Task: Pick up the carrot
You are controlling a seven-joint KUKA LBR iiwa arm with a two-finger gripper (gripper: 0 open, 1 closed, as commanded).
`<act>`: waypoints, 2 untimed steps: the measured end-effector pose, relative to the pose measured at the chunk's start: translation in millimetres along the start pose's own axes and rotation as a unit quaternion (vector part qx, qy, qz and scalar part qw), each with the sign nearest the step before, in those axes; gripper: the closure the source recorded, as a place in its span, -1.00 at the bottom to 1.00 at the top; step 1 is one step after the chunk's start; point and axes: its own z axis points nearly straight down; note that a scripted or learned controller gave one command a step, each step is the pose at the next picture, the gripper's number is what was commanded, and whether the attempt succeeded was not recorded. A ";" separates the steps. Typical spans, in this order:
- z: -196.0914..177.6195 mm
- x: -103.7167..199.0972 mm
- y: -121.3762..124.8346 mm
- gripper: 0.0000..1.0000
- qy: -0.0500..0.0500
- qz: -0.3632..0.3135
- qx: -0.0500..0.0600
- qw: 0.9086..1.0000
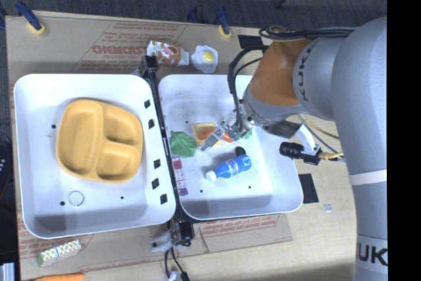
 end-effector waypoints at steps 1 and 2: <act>-115.3 -8.2 66.2 -1.00 -0.001 0.017 -0.001 1.000; 0.2 24.0 49.9 -1.00 0.001 -0.061 0.001 0.998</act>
